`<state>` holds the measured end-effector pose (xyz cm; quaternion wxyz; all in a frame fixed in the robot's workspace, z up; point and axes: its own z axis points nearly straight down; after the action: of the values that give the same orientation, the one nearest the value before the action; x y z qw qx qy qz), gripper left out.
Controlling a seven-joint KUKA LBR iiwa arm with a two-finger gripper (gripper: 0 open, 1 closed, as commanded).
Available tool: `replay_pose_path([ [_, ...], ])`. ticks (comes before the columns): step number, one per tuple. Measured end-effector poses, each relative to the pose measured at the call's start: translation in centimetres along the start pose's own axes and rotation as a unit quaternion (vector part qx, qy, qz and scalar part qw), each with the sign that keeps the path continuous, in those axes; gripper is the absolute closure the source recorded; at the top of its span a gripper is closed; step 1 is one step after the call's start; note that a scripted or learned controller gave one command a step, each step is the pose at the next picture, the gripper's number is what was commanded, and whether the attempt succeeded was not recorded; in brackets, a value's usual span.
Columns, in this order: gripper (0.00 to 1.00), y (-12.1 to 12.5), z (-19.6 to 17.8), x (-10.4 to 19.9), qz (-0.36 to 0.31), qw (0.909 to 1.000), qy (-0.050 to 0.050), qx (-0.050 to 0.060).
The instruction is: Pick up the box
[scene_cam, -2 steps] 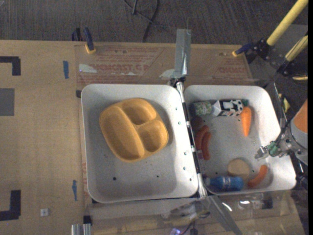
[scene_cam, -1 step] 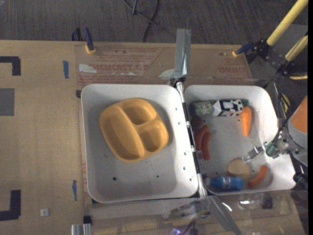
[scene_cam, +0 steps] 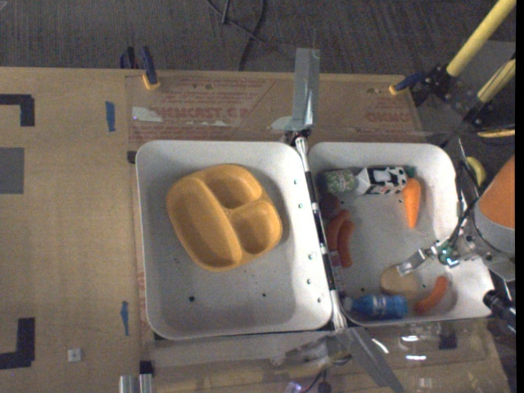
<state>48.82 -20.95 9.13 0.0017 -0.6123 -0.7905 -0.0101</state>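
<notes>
The box (scene_cam: pixel 368 180) is a small carton, green at its left end and black-and-white cow-patterned at its right. It lies on its side along the far wall of the right bin (scene_cam: pixel 372 228). My gripper (scene_cam: pixel 408 265) hangs low over the near right part of that bin, just above a tan bread-like piece (scene_cam: pixel 399 283). It is well in front of the box and a little to its right, with nothing seen in its grasp. The arm's orange band (scene_cam: pixel 501 199) shows at the right edge.
An orange carrot (scene_cam: pixel 412 201) lies just right of the box. Two red sausages (scene_cam: pixel 341 236) rest by the bin's left wall, and a blue bottle (scene_cam: pixel 378 305) and another sausage (scene_cam: pixel 433 295) along the front. The left bin (scene_cam: pixel 151 244) holds an orange divided plate (scene_cam: pixel 223 215).
</notes>
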Motion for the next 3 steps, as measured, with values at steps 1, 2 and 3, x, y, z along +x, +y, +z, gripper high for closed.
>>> replay_pose_path([
  [1,0.0,-0.1,-0.1,-0.3,-0.045,0.999,-0.003,-0.001],
  [2,0.0,-0.1,-0.1,-0.3,-0.052,0.9986,-0.004,-0.001],
  [3,1.0,0.0,-1.1,-0.5,-0.051,0.9987,-0.008,-0.003],
])
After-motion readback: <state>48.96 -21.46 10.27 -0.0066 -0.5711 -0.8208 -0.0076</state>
